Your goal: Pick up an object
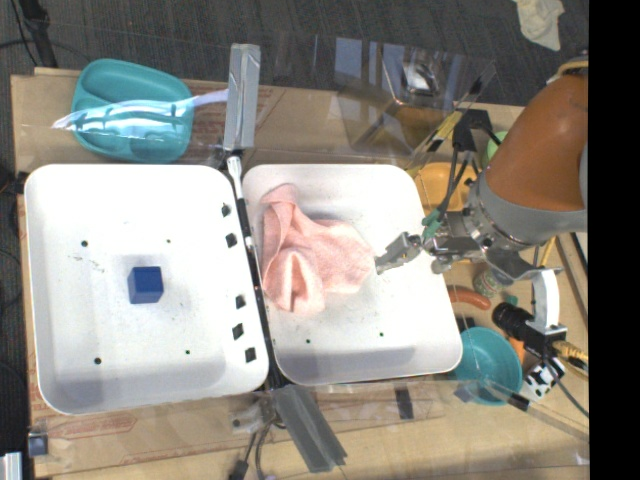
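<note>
Where the right bin [430,353] holds its load, a pink cloth [305,253] lies crumpled in the left half of that bin, bunched into soft folds, its far end reaching up along the bin's left wall and its bulk spread toward the middle. Cloth rests flat on the bin floor — not lifted.

Gripper [392,255] sits low over the right bin, just beside the cloth's right edge, at or touching the fabric's fringe. From this angle I cannot tell whether its fingers are apart or together; nothing is visibly between them. Behind it the grey wrist and the orange band [545,148] of the arm [530,218] extend off to the right.

Left bin [60,368] contains a small blue cube [146,284], left of that bin's centre, well apart from the cloth and the gripper. Black clips run down the seam between the two bins.

Outward on the bench [150,438]: a teal scoop-shaped container [135,108] with a clear wrapper on it lies at the far left, beyond the left bin. A teal bowl [488,363] sits at the near right corner of the right bin, with cables and orange-and-black hardware beside it. A crumpled pale rag [535,13] lies on the dark floor at far right.
</note>
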Controlling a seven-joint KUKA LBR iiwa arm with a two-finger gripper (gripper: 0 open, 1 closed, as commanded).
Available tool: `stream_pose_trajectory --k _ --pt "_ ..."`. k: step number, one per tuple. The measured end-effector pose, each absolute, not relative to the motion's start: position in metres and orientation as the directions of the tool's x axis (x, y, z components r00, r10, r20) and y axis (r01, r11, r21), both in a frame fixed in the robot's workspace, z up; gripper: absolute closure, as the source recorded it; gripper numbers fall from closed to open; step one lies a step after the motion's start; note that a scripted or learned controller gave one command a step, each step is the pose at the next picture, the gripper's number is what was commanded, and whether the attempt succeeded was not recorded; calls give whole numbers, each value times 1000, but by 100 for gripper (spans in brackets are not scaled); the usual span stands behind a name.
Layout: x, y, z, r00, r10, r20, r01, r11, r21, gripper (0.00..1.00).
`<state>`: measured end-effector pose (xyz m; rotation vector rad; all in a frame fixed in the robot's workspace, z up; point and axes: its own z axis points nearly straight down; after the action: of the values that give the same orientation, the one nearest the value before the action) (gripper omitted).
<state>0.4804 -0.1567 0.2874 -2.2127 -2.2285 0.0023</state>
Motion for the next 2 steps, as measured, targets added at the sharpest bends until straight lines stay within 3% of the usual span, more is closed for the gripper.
stream_pose_trajectory --k 1,2 --pt "538 -105 216 -16 1000 0 1000 16 -4 0" --pt "572 -138 133 -12 1000 0 1000 12 -6 0"
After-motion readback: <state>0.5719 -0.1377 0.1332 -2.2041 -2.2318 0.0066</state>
